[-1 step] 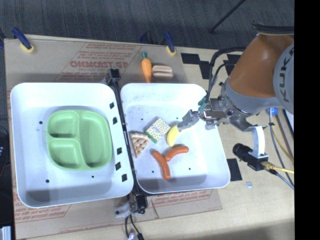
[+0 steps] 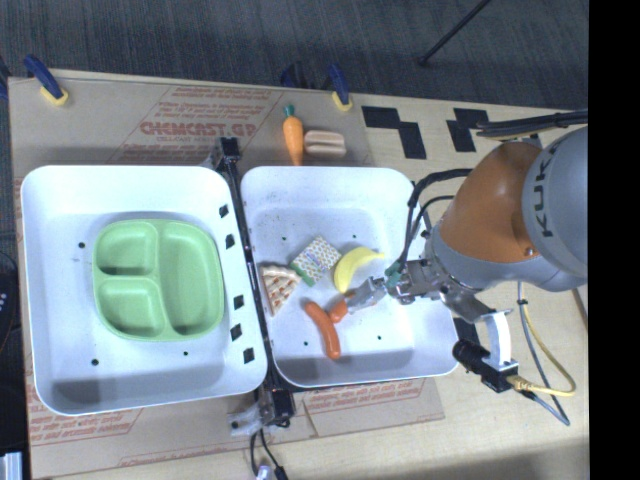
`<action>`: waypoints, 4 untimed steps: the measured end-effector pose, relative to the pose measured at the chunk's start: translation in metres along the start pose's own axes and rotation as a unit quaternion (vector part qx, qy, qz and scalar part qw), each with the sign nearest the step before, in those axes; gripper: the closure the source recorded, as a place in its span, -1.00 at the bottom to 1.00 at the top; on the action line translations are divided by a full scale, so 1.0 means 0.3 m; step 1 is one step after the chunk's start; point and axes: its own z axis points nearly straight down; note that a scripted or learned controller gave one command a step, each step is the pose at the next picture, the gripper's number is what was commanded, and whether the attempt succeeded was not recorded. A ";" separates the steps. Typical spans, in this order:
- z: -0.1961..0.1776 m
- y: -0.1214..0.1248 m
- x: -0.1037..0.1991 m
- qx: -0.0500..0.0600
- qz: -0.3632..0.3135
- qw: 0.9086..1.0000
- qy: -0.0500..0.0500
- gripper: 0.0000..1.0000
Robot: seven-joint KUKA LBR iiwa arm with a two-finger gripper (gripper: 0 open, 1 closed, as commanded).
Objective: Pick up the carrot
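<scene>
Hand [image 2: 352, 299], grip state unclear, sits low in the right bin [image 2: 400, 363] by the sausage [image 2: 322, 328], so reaching the carrot [image 2: 292, 138] on the bench's far edge calls for lifting out first

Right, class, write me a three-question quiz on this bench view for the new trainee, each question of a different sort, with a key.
1. True or false: the carrot lies inside the right bin.
2. Which item lies nearest the gripper? A) green divided plate B) sausage C) bread piece
3. Fill the gap: the banana lies in the ____ bin.

Key
1. False: it lies on the bench behind the bins, beside the bread piece.
2. B: the sausage lies just below the gripper's tip.
3. Right.
</scene>
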 end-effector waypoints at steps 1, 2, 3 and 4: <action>-0.231 0.260 -0.087 -0.001 0.087 0.996 -0.001 -1.00; 0.117 0.147 -0.058 0.000 0.203 0.979 0.001 -1.00; -0.009 -0.006 0.056 0.001 0.310 0.951 0.001 -1.00; -0.145 0.330 0.014 -0.002 0.277 0.961 0.000 -1.00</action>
